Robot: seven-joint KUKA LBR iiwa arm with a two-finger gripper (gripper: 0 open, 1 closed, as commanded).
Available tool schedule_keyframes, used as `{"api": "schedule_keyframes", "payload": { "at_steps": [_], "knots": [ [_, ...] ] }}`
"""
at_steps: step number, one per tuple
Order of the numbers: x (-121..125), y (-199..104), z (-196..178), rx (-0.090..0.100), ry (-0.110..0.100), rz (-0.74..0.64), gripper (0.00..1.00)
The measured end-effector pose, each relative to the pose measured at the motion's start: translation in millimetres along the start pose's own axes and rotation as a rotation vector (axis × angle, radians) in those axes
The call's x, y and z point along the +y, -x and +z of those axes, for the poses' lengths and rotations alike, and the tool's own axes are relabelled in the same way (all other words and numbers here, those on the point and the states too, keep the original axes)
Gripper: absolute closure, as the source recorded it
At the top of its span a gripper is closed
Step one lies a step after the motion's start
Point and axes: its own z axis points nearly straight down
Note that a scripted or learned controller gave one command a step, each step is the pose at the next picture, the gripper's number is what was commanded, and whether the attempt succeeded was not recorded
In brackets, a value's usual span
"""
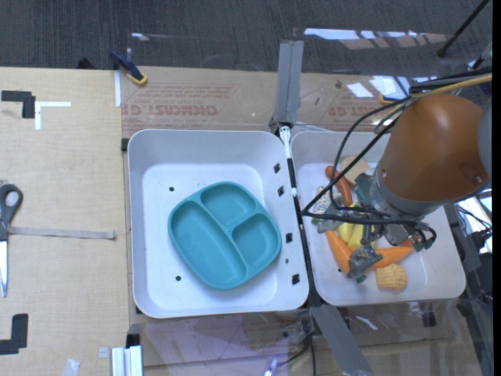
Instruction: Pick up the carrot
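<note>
— Where's the gripper [359, 263] right now?

— I see it low in the right bin [438, 287], hanging under the arm [433, 151]. Whether it's released or clenched, I can't tell from up here.

— And the carrot?

— There are 2 orange pieces. 1 carrot [337, 250] lies just left of the gripper, touching or nearly so. Another orange piece [393, 253] sits to its right, above a corn cob [391, 277].

— The left bin [149, 288]?

— It holds 1 teal divided plate [225, 234] with 3 compartments.

Plate [225, 235] in L bin [149, 288]
</note>
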Motion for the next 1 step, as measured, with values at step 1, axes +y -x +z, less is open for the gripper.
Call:
{"api": "schedule_keyframes", "payload": {
  "at_steps": [1],
  "knots": [
    [0.0,0.0,0.0,0.0,0.0,0.0,0.0]
  ]
}}
